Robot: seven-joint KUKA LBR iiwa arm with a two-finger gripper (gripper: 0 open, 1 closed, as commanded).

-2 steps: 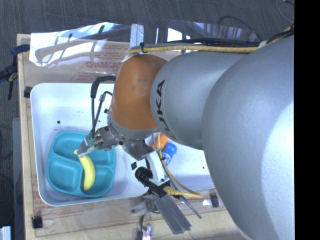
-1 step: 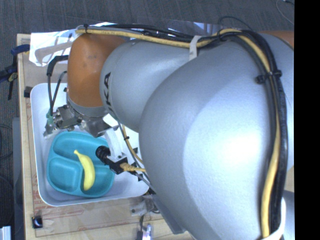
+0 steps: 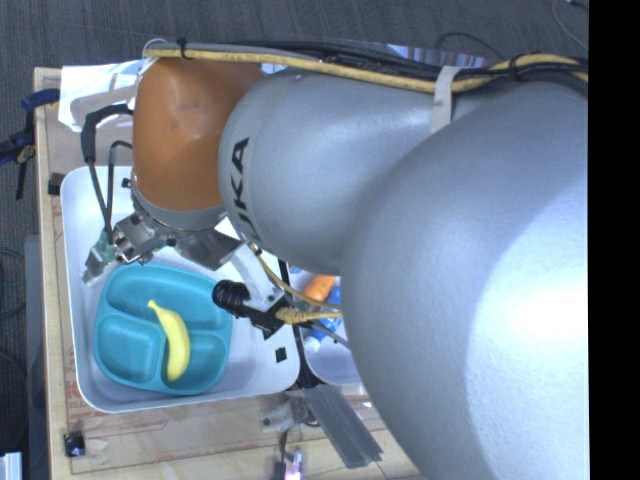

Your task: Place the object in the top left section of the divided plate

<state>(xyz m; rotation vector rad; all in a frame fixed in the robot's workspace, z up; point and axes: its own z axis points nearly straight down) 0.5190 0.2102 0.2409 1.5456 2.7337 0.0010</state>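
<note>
- In the camera view we see the grey arm (image 3: 430,228) reaching in from the right and covering most of the bench, its orange band (image 3: 185,138) sitting over the upper part of the left bin (image 3: 75,268)
- Below the orange band we make out the wrist and some metal parts of the claw (image 3: 120,243), just above the plate's upper left edge; we cannot tell whether it is released or clenched
- A blue divided plate (image 3: 130,343) lies in the lower part of the left bin
- We see a yellow banana (image 3: 172,340) lying on the plate, along the ridge between its sections, running from the middle down toward the lower right; it is apart from the claw
- Black cables (image 3: 95,168) loop down beside the band, and something orange (image 3: 318,288) peeks out under the arm, right of the plate
</note>
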